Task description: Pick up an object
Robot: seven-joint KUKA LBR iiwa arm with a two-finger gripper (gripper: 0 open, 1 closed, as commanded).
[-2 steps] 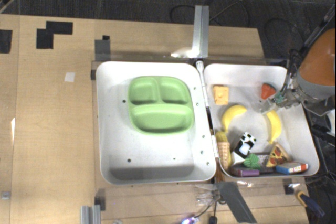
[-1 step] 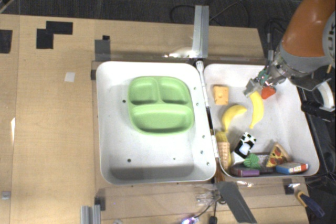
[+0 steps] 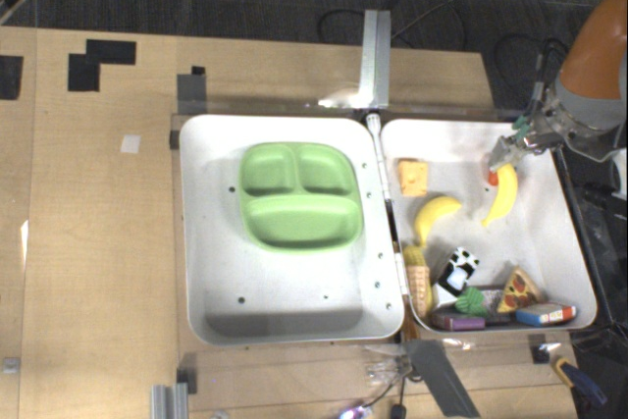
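Arm cut off at right; pincer maybe blurred.

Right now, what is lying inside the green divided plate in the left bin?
The green plate shows three compartments, and no item is visible in any of them. What lies beneath the plate on the left bin floor is covered.

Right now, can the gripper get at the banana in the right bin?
Probably yes. The gripper is just above the banana, at its upper end, and nothing lies on it or between them; the other toys sit lower in the right bin.
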